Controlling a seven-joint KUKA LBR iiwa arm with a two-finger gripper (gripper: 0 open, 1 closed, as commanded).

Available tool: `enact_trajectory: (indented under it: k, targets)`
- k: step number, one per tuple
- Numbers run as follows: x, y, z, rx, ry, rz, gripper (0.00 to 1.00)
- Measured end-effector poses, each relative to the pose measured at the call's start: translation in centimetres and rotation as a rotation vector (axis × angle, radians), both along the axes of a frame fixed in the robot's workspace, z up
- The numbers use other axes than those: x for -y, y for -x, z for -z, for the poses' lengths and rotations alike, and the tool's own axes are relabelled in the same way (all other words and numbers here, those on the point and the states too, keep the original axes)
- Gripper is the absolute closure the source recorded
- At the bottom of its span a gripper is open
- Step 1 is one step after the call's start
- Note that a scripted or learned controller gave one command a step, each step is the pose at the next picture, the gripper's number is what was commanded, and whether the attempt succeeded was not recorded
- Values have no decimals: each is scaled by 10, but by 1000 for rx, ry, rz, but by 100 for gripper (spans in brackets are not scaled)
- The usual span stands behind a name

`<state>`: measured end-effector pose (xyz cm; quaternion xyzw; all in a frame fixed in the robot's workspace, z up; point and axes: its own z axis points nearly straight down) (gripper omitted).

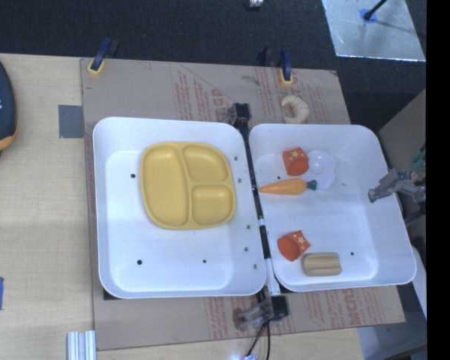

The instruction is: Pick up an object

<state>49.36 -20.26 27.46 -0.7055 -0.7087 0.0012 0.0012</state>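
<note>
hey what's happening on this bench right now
A robot gripper sits at the right edge of the right bin, holding nothing. That bin holds a toy carrot, two red pieces, a clear cup-like item and a tan block. The left bin holds a yellow divided plate.

A divided plate [187,184] lies in the left bin [112,268]. In the right bin [390,272], right of that plate, a carrot [283,188] lies nearest it. A bread roll [321,263] lies at the near end.
</note>
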Motion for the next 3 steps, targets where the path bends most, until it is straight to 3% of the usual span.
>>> enact_trajectory:
  k: [1, 2, 3]
  targets:
    - [-71, -58, 122, 3, -1, -6, 0]
    - [-107, -133, 172, 7, 2, -5, 0]
    - [-80, -164, 182, 4, 1, -2, 0]
